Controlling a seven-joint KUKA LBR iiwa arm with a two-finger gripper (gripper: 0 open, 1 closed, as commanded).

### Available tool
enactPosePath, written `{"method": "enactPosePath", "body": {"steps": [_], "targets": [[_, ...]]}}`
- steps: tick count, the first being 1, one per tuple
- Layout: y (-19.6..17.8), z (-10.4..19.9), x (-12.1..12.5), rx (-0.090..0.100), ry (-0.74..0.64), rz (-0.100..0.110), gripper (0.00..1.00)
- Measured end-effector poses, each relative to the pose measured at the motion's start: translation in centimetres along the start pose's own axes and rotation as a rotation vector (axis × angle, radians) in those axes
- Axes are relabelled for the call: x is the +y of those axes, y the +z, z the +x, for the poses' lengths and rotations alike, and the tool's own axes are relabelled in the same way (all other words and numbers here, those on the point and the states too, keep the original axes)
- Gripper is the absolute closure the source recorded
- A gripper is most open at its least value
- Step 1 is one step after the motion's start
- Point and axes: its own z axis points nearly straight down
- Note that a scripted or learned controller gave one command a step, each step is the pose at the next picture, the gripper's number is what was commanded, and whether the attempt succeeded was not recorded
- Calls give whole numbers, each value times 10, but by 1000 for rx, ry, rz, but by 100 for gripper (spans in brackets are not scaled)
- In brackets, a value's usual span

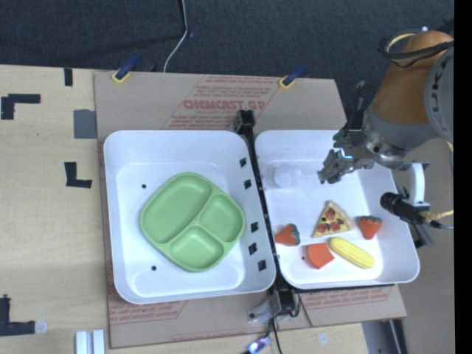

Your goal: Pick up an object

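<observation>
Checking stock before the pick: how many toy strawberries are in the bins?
2, both in the right bin: one strawberry near its left wall, the other strawberry right of the pizza slice.

We see gripper [333,169] low over right bin [295,147], nothing visibly between fingers. Near it, pizza slice [331,220]; beside that, two strawberries [287,234] [370,227], orange-red piece [319,256], corn cob [351,253] touching it. Clear cup [285,175] at bin's far part. Left bin [122,150] holds green divided plate [192,220]. Both bins sit on cardboard [221,102].
</observation>
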Motion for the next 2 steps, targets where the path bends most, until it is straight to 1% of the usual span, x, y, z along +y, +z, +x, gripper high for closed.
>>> {"method": "enactPosePath", "body": {"steps": [1,2], "targets": [[13,58,-1,0,-4,3,100],[13,121,-8,1,-6,3,100]]}}
